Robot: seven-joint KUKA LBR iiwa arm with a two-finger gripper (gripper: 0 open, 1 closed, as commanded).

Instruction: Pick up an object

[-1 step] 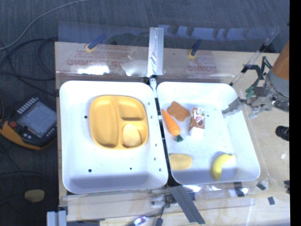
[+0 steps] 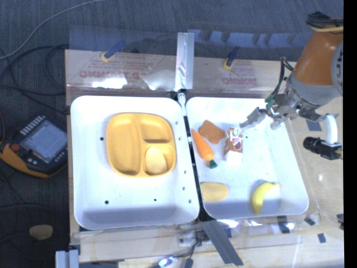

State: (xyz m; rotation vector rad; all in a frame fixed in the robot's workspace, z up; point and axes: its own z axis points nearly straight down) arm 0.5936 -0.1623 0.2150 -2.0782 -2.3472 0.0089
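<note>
The likeliest target is the small red-and-white carton (image 2: 234, 143), standing just right of centre in the frame, in the upper middle of the right bin (image 2: 290, 166). The claw (image 2: 257, 118) hangs just above and to the right of it, slanting down from the grey and orange arm (image 2: 318, 66) at the upper right. One slim finger points toward the carton, but whether the claw is spread or closed cannot be told from here, and nothing is seen held in it.

To take the carton well, I judge the claw should come down squarely over its top, straddling the narrow sides, and avoid nudging the neighbours. Those sit close: a brown bread-like piece (image 2: 211, 131) touches or nearly touches the carton on its left, and an orange carrot (image 2: 203, 145) lies slantwise just beyond, near the bin's left wall. A sideways approach could topple the carton.

Lower in the same bin, a pale yellow lump (image 2: 214, 191) rests near the bottom left corner and a banana (image 2: 263, 195) near the bottom right, both well apart from the carton.

The left bin (image 2: 89, 166) holds a yellow divided tray (image 2: 125, 144), with a pale round item (image 2: 157, 161) in its lower right compartment. Both bins sit on a brown surface (image 2: 83, 71).
</note>
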